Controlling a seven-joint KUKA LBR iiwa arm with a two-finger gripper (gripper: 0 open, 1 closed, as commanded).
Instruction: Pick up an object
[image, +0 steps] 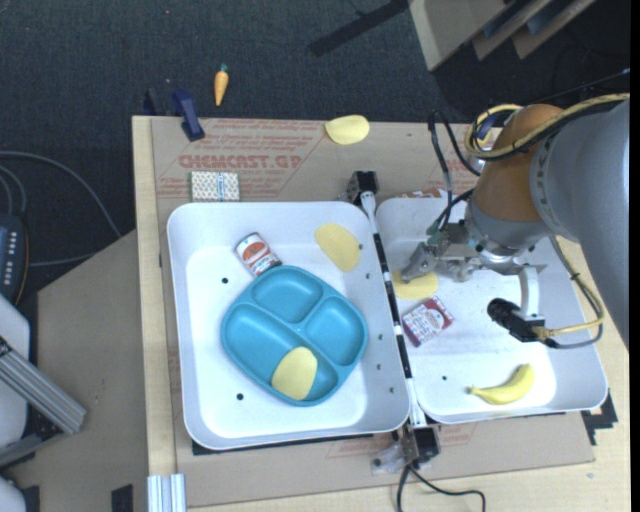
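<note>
yellow block (418, 284) | flat, partly hidden | right bin (570, 385), left edge, just above red-white packet (426, 322)

Red print on the brown board (262, 155) under the bins reads "CHEMCAST G.P", running along its far edge just beyond the left bin (190, 330). A line of smaller red print sits above it on the same board, too small to read. A small can (257, 254) in the left bin has a red and white label, and a red packet (425, 322) in the right bin (570, 380) carries white marks; the wording on both is too blurred to make out.
</note>
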